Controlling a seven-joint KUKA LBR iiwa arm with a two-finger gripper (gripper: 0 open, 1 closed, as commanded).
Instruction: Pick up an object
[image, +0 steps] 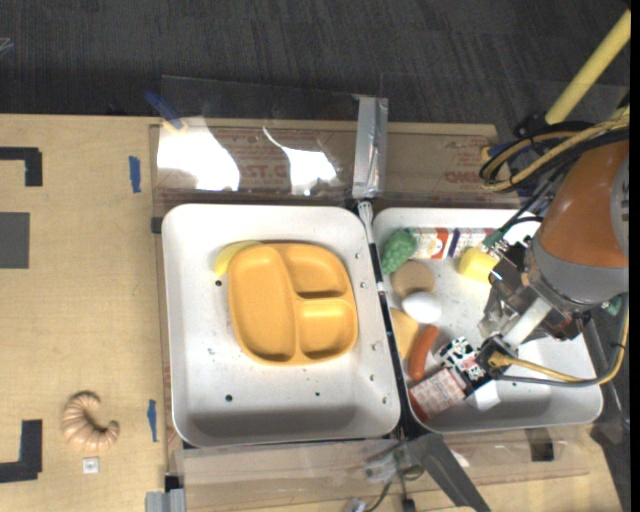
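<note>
The counter (70, 300) carries two bins; the left bin (190, 380) holds an orange tray (292, 302). The arm (590, 240) hangs over the crowded right bin (560, 400), its claw (490, 352) low beside a checkered box (450, 375), probably seeking it; its grip I cannot tell.

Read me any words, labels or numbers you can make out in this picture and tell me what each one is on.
"ST. CO": partial red print on the cardboard flap behind the left bin, washed out by glare.
Red print on the cardboard behind the right bin: too blurred to read.
Colored packet in the right bin: print too small to read.
Black-and-white patterned pack near the claw: no readable text.
</note>
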